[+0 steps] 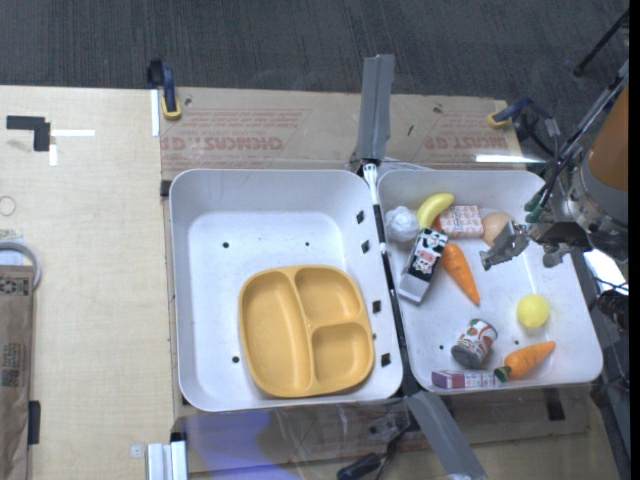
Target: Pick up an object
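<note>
My gripper (523,256) hangs over the right bin (588,363), near its right side, open with nothing between its fingers. To its left lie a long carrot (461,272) and a black-and-white milk carton (424,264). Below it rests a yellow ball (533,311). Along the bin's far side are a banana (434,208), a red-and-white packet (462,220), a pale round fruit (496,226) and a silvery lump (402,224). Near the front lie a small can (474,344), a short carrot (525,360) and a pink box (462,379).
The left bin (200,268) holds a yellow divided plate (305,328). A grey divider strip (375,118) rises behind the seam between the bins. Cardboard (260,133) lies behind both bins, with clamps at its corners. The arm and cables stand at the right.
</note>
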